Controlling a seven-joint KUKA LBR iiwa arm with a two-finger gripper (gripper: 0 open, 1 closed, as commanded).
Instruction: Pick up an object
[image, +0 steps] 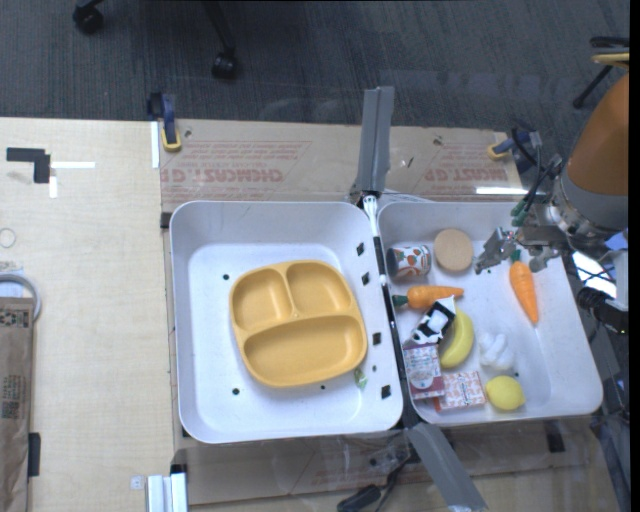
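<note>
Carrot (525, 290) at right bin's (560, 400) far right side, tilted, just under gripper (512, 252). Gripper state: cannot tell. Nothing visibly held, pick not done. Banana (458, 340), lemon (505, 392), second carrot (432, 296) nearby.

plate (297, 322) in L bin (190, 300) – food R

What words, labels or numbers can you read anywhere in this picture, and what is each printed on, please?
"CHEMCAST GP", in red, upside down, repeated across the brown paper sheet behind the bins.
Label on the small can: too small to read.
Print on the two snack packets: too blurred to read.
Print on the brown bag at the left edge: unreadable.
</note>
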